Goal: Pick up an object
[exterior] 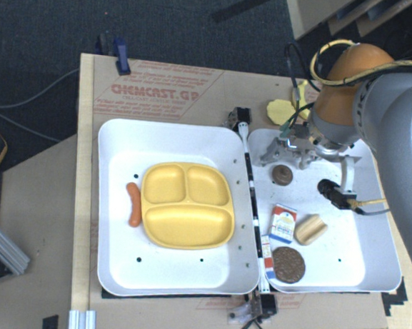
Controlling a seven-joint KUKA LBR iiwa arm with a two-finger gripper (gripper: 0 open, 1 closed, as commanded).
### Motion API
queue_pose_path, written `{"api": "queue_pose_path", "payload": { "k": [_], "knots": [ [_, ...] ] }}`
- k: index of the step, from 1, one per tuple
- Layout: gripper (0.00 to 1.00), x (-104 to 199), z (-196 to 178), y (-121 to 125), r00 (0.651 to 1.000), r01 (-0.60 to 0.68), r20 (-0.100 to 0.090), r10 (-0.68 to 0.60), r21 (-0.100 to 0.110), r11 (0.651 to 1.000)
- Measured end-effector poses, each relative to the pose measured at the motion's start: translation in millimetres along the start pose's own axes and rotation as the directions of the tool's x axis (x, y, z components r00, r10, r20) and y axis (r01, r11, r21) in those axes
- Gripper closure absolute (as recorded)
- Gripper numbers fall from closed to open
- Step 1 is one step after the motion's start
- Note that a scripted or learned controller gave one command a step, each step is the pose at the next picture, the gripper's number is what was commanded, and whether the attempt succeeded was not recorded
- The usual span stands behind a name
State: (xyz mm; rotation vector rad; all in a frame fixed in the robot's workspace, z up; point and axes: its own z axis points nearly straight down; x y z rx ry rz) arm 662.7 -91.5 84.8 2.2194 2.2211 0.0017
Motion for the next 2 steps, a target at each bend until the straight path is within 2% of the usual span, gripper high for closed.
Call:
{"api": "queue_pose_path", "payload": {
  "k": [1, 2],
  "knots": [
    [0.00, -19.2, -0.1, -14.9, 1.000, -0.003, 0.000, 0.003, 0.004, 1.000],
    [1.00, -17.9, -10.7, -13.6, 1.000, -0.001, 0.000, 0.001, 0.001, 1.000]
  ]
}}
